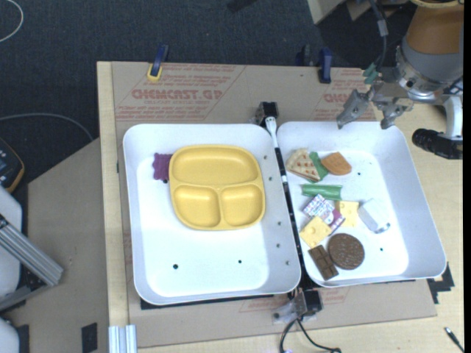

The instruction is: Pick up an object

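Camera view, nearest first: a round brown cookie-like disc and yellow cheese-like blocks lie in the right white bin. Beyond them sit a green strip and an orange wedge. Farthest, the hand hovers over the bin's back rim, fingers spread, gripping nothing; picking remains undone.

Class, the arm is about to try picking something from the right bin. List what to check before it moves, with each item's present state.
1. Pincer open: ok, fingers spread with nothing between them.
2. Pincer over a target: not ok, it sits above the right bin's far rim.
3. Objects available: ok, brown disc and orange piece lie exposed.
4. Objects separated: not ok, yellow cheese piece touches its neighbours.
5. Yellow tray clear of path: ok, in left bin.
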Controlling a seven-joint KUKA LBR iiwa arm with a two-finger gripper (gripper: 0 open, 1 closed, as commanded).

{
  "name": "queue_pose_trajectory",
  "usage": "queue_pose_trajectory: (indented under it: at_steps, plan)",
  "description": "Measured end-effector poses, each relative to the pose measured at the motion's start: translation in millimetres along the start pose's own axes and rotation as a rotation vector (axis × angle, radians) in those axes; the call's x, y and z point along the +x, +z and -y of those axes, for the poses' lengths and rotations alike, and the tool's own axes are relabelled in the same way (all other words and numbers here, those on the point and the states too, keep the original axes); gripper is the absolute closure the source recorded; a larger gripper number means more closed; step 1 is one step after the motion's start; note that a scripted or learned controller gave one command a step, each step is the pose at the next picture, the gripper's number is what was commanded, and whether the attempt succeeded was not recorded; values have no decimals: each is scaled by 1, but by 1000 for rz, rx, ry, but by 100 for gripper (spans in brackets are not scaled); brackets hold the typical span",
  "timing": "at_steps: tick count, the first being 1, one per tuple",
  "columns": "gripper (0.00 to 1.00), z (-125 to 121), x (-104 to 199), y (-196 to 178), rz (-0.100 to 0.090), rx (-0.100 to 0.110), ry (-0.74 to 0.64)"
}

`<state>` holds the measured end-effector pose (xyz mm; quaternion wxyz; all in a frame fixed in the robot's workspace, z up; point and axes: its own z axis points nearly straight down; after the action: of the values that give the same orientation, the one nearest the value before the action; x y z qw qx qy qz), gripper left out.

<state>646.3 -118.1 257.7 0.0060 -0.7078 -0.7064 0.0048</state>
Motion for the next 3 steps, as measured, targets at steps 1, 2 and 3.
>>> queue_pose_trajectory:
  at_steps: [1, 2, 3]
  plan:
    - [0, -2, 0, -9, 2, -14, -2]
    - [0, -1, 0, 55, 1, -9, -2]
    - [0, -6, -1, 98, 1, -10, -2]
